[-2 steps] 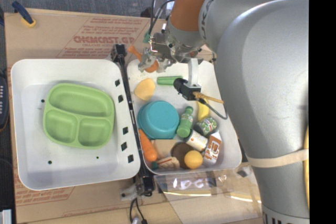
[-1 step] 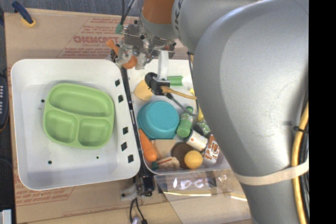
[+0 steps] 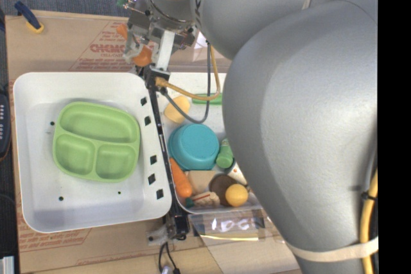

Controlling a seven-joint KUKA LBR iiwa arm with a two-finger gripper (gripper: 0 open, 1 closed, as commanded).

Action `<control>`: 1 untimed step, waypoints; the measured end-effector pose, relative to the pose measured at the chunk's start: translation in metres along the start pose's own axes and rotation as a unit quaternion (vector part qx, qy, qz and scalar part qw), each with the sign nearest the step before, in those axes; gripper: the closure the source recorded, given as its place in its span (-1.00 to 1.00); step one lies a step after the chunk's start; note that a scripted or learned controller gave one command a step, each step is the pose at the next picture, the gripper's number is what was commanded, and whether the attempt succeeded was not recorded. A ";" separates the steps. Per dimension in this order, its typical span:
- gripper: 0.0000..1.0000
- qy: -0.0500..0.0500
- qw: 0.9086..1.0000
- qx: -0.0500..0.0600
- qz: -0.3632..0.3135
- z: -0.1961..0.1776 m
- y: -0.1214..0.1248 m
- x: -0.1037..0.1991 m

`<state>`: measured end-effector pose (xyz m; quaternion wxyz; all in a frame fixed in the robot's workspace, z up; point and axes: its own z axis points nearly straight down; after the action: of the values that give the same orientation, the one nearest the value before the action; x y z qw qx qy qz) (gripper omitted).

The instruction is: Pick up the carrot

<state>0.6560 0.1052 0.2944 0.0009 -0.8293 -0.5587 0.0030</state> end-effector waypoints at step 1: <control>1.00 -0.004 1.000 0.006 0.026 0.086 -0.035 0.008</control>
<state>0.6264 0.1252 0.2089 0.0035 -0.8433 -0.5373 0.0095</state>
